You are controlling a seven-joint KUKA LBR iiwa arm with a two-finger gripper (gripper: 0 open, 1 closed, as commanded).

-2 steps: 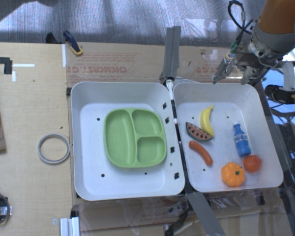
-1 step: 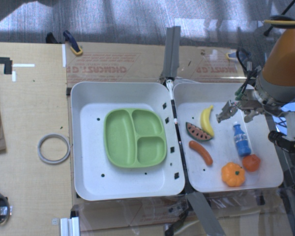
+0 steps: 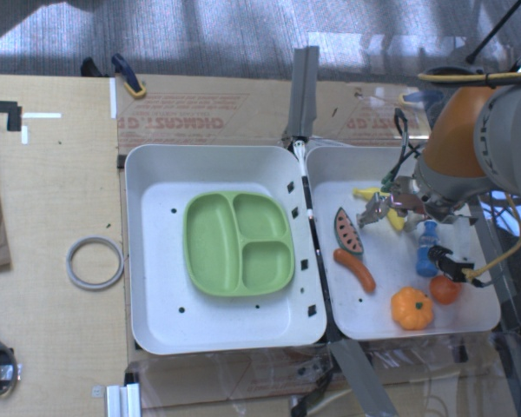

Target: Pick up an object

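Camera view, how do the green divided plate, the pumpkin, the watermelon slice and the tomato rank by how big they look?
1. green divided plate
2. pumpkin
3. watermelon slice, close to the pumpkin in looks, so that pair is unsure
4. tomato

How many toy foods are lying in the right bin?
5 visible: a watermelon slice near the left wall, a sausage just below it, a pumpkin at the front, a tomato beside it, and a banana by the gripper. The arm may hide more.
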